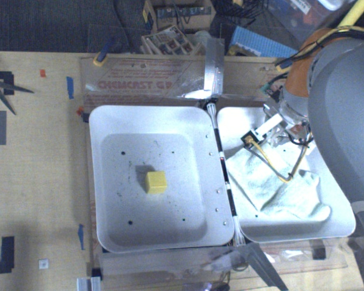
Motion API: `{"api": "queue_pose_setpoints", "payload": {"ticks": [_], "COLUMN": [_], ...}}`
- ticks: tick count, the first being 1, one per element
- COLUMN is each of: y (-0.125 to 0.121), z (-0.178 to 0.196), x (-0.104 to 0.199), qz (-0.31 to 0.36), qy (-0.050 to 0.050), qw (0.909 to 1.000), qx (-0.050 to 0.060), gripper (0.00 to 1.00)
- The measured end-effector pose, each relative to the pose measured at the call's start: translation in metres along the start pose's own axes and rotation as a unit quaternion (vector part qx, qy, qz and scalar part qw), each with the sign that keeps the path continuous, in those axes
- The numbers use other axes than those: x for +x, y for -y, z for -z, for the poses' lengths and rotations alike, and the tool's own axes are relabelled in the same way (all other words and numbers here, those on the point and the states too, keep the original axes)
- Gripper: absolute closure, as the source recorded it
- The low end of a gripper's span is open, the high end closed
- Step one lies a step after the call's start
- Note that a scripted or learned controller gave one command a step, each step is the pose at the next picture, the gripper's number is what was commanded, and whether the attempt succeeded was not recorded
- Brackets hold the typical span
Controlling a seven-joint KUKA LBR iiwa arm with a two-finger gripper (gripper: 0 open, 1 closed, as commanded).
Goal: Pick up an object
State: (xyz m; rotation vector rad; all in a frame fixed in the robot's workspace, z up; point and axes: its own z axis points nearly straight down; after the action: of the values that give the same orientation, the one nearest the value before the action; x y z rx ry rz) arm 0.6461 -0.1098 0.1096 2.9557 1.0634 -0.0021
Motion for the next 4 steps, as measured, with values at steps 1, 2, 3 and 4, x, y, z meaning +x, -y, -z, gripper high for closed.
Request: {"api": "queue_pose_setpoints", "payload": {"ticks": [1,2,3,4], "y": [0.002,-0.024,-0.022,0.032], "z": [0.021,-0.001,0.009,-0.001], "x": [0.007,-0.026,-0.024,-0.015], "qz": [-0.120,-0.222,-0.219,-0.238], "qy": [0.000,0.001,0.001,0.001], "qw": [0.9928,0.9750,0.9757,0.9712], "qx": [0.000,0.002,0.002,0.002], "gripper": [1.00,1.00,1.00,1.00]}}
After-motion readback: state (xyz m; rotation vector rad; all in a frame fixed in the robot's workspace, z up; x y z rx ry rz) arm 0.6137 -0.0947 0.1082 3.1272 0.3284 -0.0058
